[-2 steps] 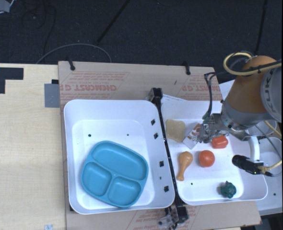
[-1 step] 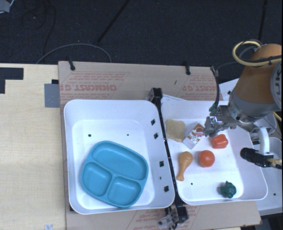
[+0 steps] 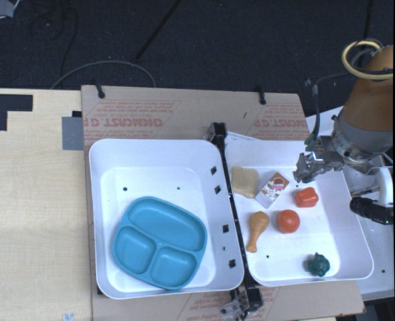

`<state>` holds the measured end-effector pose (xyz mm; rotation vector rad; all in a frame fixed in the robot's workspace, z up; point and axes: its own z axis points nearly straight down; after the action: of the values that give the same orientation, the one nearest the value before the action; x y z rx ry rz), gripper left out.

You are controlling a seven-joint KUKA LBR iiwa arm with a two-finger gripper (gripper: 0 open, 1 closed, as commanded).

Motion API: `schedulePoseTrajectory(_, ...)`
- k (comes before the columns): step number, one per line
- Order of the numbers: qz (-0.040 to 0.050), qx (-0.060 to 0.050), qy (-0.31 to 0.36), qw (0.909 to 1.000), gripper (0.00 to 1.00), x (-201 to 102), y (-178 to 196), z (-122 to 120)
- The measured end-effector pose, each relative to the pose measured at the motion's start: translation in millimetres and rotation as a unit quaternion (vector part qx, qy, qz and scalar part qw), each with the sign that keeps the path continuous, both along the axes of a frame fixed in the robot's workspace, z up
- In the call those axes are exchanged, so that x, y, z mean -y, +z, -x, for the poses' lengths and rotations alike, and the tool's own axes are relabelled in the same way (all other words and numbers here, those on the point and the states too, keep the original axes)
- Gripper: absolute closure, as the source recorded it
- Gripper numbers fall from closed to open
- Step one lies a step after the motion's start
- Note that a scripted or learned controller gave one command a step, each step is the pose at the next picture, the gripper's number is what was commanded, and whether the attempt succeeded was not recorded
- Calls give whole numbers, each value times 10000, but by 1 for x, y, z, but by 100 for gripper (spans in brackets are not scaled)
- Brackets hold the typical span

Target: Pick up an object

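The right bin [image 3: 358, 233] holds a tan bread slice [image 3: 245, 181], a small white carton with a red picture [image 3: 273, 188], a red pepper-like piece [image 3: 306, 197], a red tomato [image 3: 288, 221], a tan drumstick [image 3: 256, 229] and a dark green broccoli piece [image 3: 318, 265]. My gripper [image 3: 304, 171] hangs over the bin's upper right part, just above the red pepper-like piece and right of the carton. Nothing shows between its fingers.
The left bin [image 3: 117, 159] holds a blue divided plate [image 3: 159, 242]. A black divider [image 3: 225, 206] runs between the two bins. The arm's grey body and orange band [image 3: 370, 99] stand over the right bin's far right corner. Cardboard [image 3: 184, 116] lies under both bins.
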<state>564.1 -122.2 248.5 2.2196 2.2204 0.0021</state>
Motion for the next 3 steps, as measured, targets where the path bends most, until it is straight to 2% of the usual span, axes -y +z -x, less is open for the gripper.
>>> schedulePoseTrajectory(1, -17, -30, 18, 10000, 100, -55, -2, 8)
schedulePoseTrajectory(2, -16, -26, 28, 10000, 100, -115, 2, 4)
schedulePoseTrajectory(3, -11, -27, 23, 10000, 100, -161, 4, 2)
